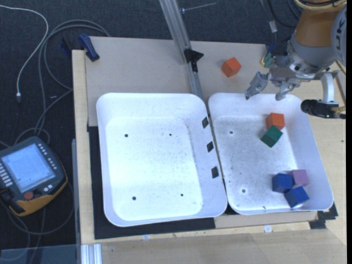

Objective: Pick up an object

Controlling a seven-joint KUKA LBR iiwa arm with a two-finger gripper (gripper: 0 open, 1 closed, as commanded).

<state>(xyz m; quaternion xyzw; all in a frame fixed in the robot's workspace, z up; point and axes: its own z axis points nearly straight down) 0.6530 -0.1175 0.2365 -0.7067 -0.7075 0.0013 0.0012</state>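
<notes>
Dark carpet surrounds a pale wooden bench that carries two shallow white plastic bins side by side. Inside the right-hand bin, toward one o'clock of its floor, an orange cube sits touching a dark green cube just below it at six o'clock. Down at five o'clock of the same bin a cluster of three lies close together: a blue cube, a pale purple cube just beside it at three o'clock, and a second blue cube against the bin's lower rim. Another orange cube rests outside the bins on the bare bench, at twelve o'clock from the right bin's upper left corner.

Above the right bin's far rim hangs the grey two-finger gripper; its fingers are spread apart with nothing between them, at eleven o'clock from the orange cube in the bin and clear of it. The grey arm with its orange band rises toward the upper right corner.

The left-hand white bin shows a speckled floor. A slanted aluminium bar runs from the top edge down to the gap between the bins. A blue clamp grips the bench's far left corner, and a handheld control pendant with cables lies on the carpet at nine o'clock.
</notes>
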